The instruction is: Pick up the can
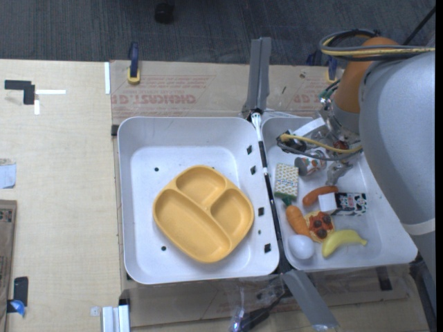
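The gripper (325,159) hangs low in the right bin (398,251), just beyond the sausage (320,196), probably reaching for the can. Cables hide its fingers, so I cannot tell its state.

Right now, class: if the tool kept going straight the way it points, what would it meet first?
The tool points down into the right bin. It would probably meet the bin's floor first, close beside the orange sausage. Depth is hard to judge from this slanted view, so it might touch the sausage instead.

Even overhead light, soft shadows, mild glare on white bins (131,185), slightly soft focus
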